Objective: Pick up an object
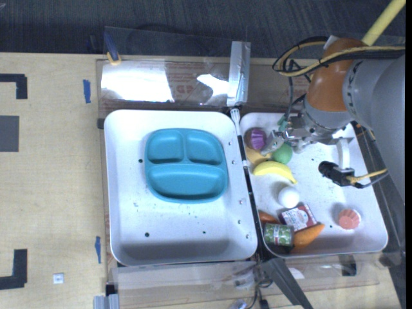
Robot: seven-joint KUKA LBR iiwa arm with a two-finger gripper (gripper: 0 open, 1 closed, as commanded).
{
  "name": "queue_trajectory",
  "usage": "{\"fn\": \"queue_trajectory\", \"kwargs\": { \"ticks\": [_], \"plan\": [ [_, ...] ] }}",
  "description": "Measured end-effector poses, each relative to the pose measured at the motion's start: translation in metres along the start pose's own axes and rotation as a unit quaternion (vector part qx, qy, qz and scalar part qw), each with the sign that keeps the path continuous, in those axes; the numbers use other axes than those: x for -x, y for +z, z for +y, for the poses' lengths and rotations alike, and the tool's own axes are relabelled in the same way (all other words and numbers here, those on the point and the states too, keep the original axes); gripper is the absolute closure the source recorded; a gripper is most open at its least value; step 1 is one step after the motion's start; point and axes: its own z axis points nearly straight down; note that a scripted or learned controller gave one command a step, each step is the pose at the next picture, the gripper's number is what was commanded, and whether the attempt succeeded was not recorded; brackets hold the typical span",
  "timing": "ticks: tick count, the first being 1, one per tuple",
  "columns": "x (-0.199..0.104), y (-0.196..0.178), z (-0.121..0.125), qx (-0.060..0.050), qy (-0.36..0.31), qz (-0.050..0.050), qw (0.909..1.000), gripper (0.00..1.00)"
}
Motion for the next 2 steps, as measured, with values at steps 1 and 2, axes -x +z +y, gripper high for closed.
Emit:
{"fn": "queue_trajectory", "kwargs": {
  "ticks": [1,2],
  "plan": [
    [-0.001,-0.012,0.002,0.003,0.000,0.000,1.0000,1.00],
    [-0.065,-0.101,-0.035,0.003,0.029,0.002,0.9996,1.00]
  ]
}}
